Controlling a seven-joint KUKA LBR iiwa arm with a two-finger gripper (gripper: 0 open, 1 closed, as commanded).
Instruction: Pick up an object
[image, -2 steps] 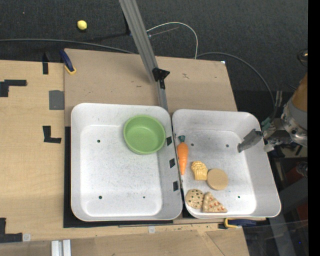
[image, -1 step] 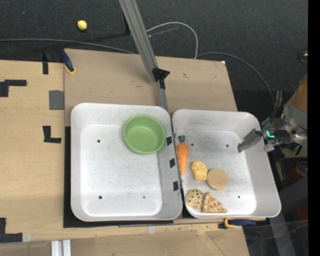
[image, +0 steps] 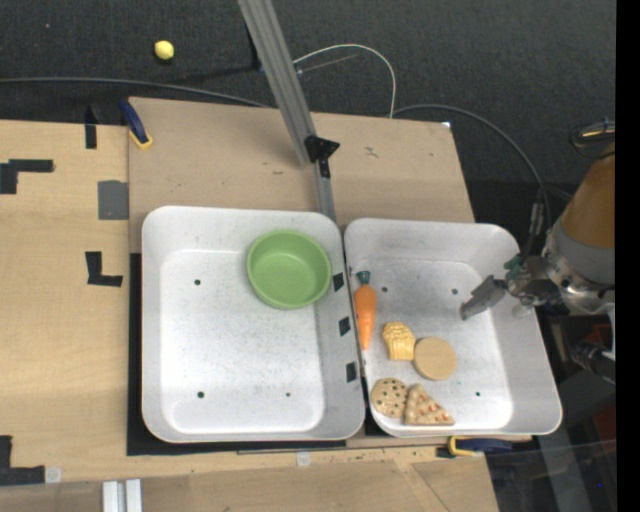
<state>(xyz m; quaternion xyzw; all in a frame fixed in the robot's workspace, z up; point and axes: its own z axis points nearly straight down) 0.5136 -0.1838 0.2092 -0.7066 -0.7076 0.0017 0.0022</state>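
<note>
Camera view: gripper (image: 483, 297), fingers' state cannot be told, grasping nothing visible, hovers right of the round biscuit (image: 435, 358) in the right bin (image: 530, 400); pick not yet made, all 5 foods remain

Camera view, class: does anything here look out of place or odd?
One thing stands out: a small yellow ball lies on the dark floor beyond the bench, away from both bins. The carrot leans against the right bin's left wall, tilted. The green bowl sits upright in the left bin.
</note>
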